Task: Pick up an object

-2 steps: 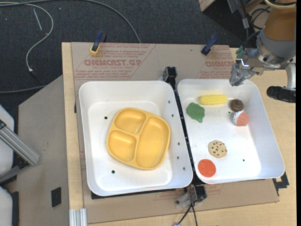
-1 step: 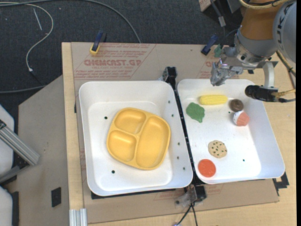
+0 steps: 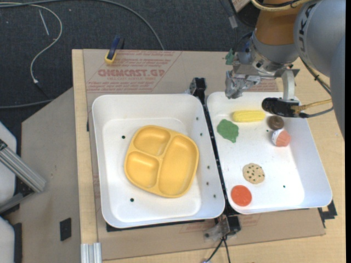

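Right bin [image 3: 307, 169], the landmark. Arm [image 3: 285, 21] enters from the right, wrist tilted down over the bin's far-left corner; gripper [image 3: 237, 86] hangs at the rim there, fingers close together with nothing between them. Inside the bin, nearest the gripper: corn [image 3: 248, 115], then green piece [image 3: 227, 130] toward the left wall. Cookie [image 3: 253, 173] lies mid-bin; red disc [image 3: 241, 195] at the near-left corner. Left bin [image 3: 104, 114] holds a yellow tray [image 3: 162, 160].

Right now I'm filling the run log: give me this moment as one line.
tool: above right bin top-left corner, nothing held | nearest: corn cob | left bin: yellow tray | pick: not yet done
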Tool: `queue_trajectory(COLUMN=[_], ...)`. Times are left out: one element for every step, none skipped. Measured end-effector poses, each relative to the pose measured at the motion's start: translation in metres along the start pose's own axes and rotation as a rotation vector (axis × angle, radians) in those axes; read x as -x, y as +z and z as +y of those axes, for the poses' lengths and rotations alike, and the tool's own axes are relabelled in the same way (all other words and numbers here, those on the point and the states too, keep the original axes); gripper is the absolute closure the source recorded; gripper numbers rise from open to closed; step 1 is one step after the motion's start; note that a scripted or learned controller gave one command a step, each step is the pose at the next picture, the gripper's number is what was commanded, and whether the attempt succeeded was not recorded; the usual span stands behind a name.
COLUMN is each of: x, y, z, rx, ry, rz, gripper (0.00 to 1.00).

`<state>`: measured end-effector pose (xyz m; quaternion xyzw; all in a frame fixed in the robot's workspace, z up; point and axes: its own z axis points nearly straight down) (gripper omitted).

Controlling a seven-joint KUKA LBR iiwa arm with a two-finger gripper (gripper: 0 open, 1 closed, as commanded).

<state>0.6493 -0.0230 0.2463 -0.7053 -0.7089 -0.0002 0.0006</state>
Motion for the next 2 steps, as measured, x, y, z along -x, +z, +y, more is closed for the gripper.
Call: queue_trajectory(x=[-0.050, -0.099], y=[0.016, 0.020], z=[-0.009, -0.008], rx=[-0.003, 0.000], ry=[0.001, 0.002], rz=[0.000, 0.000], gripper=[1.00, 1.00])
